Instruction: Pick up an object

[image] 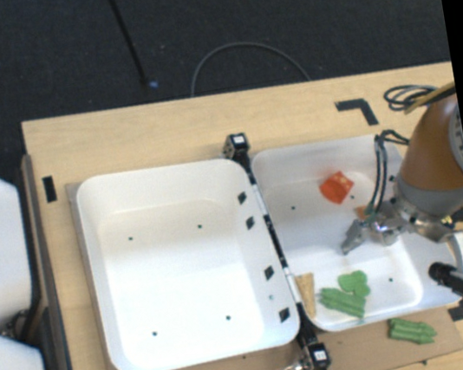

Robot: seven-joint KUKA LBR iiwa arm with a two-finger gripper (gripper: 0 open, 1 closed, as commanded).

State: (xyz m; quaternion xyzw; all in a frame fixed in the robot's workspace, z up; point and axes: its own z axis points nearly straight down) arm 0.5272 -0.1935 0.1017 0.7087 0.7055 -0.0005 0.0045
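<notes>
**Two bins, a few small bits**

One wooden bench (161, 130), two glossy white bins – left bin (174, 264) and right bin (299, 168). One grey-and-orange arm (439, 162); its gripper (361, 235) hangs over the right bin, can't tell whether it's apart or together. That bin holds one lumpy green object (347, 295) and one orange block (336, 187); another green piece (412, 331) lies on the bench outside.

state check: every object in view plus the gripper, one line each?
orange block: loose in right bin, ungripped
green toy: lying near right bin's front edge
green piece: on bench, outside the bins
tan cone: by the divider
gripper: low inside right bin, holding nothing visible
</notes>
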